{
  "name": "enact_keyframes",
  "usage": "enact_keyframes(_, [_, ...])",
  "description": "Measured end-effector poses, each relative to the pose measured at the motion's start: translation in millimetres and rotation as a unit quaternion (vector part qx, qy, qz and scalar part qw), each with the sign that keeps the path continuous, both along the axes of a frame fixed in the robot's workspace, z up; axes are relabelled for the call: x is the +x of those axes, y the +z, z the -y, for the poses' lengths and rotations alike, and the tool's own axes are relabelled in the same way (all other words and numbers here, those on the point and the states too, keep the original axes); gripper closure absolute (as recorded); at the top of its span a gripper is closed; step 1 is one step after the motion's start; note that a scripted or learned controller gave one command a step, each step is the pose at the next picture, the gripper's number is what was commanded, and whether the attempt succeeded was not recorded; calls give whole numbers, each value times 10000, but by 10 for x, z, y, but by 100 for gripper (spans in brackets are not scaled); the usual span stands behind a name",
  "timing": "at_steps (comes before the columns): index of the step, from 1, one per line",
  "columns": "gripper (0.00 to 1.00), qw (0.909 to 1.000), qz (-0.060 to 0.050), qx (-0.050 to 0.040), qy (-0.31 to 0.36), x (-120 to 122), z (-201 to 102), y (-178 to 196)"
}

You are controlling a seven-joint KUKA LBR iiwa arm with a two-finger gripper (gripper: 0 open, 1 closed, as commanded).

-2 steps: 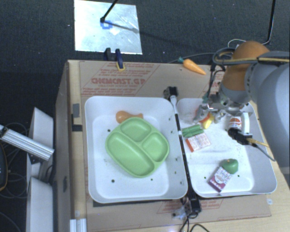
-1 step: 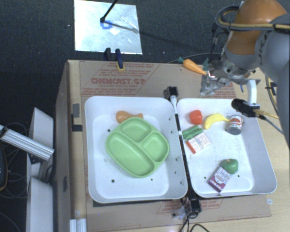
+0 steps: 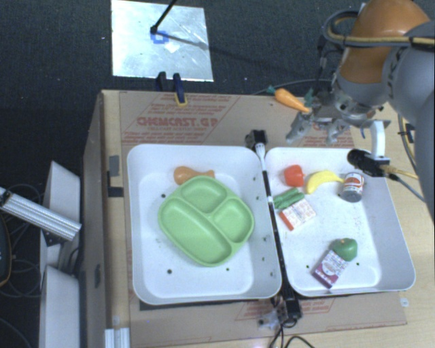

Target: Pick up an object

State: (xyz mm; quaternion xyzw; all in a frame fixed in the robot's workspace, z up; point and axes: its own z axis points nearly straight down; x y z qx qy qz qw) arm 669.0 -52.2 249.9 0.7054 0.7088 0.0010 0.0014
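The arm [image 3: 401, 61] came in from the upper right of the camera view, its grey casing bulky at the edge of the frame. The orange band [image 3: 387, 20] sat above the wrist, at the very top of the view, with dark cables looped beside it. Below the band the grey wrist narrowed toward the gripper [image 3: 318, 128], which pointed down and to the left. The jaws stood a little apart, metal parts splayed beneath the wrist, with nothing seen between them.
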Motion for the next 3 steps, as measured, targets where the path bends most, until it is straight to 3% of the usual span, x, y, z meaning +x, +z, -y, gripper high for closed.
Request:
enact_keyframes(1, [0,10000,-31,1,-20,-16,444,-1283])
enact_keyframes(2, [0,10000,25,-5,-7,18,648,-1623])
enact_keyframes(3, [100,10000,18,-5,-2,15,650,-1529])
